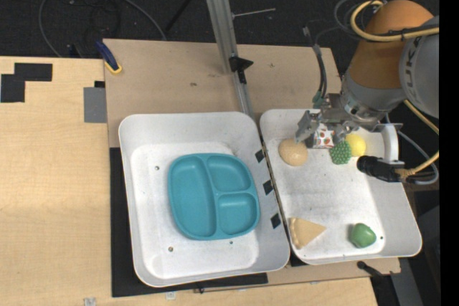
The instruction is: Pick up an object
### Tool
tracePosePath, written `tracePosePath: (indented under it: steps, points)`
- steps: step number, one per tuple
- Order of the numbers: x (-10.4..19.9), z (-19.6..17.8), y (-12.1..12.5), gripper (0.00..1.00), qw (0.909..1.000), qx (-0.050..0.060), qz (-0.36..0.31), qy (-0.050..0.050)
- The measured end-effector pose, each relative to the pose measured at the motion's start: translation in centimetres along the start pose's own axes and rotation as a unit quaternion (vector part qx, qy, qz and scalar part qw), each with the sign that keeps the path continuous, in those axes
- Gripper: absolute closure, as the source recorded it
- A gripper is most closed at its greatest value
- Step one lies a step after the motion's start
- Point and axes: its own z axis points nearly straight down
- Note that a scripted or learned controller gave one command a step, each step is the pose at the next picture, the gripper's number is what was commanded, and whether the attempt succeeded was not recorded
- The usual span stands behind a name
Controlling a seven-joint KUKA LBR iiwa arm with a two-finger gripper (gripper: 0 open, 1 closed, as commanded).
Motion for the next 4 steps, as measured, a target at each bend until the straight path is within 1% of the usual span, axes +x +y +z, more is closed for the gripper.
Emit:
tracePosePath:
  steps: [1, 2, 3, 4]
  points:
    - [0.8, 6.1, -0.5, 0.0, 1.0, 0.003, 0.0, 0.001]
    - [0.0, 10.5, -0.7, 0.0, 1.0, 0.0, 0.001, 0.0]
    - [-0.1, 11.5, -0.5, 0.0, 1.0, -0.002, 0.001, 0.001]
    - [0.0, 10.5, -0.3, 1.0, 1.0, -0.005, 0.003, 0.002]
